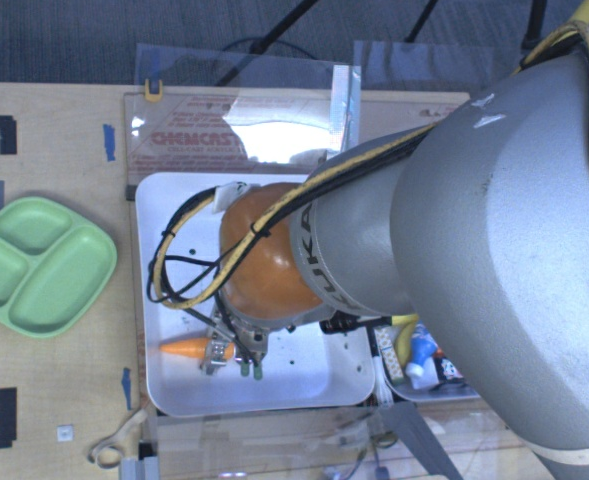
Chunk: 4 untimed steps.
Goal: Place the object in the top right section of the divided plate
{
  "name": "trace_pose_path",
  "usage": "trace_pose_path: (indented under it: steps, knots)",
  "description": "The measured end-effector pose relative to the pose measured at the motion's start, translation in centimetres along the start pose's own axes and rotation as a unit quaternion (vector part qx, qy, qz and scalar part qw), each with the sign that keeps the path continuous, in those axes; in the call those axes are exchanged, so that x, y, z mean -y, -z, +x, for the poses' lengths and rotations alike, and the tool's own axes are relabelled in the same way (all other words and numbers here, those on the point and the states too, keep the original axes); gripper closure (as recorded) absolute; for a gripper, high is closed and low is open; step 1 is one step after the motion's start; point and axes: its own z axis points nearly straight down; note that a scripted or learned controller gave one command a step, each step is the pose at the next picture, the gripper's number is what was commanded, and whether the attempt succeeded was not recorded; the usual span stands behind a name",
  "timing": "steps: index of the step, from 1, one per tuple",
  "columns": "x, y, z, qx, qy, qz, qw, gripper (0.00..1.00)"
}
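A: Camera view — where do we find the task's thing?

B: One orange carrot (186,347) lies low in the left white bin (304,383), touching the gripper (231,359), which is lowered beside it for a pick, we judge.

A: Clamped?

B: We cannot tell.

A: The target?

B: One green divided plate (42,265) with three sections, well apart on the bench. A second bin (434,388) holds clutter.

Right bin (414,393) mostly hidden under arm (474,218); carrot (182,347) end covered by tool (229,360); finger state unclear.
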Motion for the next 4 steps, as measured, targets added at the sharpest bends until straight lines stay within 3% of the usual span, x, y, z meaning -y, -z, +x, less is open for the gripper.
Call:
trace_pose_path:
  steps: [1, 2, 3, 4]
  knots:
    - [0.0, 0.0, -0.1, 0.001, 0.036, 0.0, 0.9994, 1.0]
    - [-0.3, -0.1, -1.0, -0.003, 0.169, 0.0, 0.9855, 1.0]
    - [-0.7, -0.2, -2.7, -0.009, 0.06, 0.003, 0.9982, 1.0]
    - [3.5, 2.9, 0.0, -0.011, -0.011, 0.005, 0.9999, 1.0]
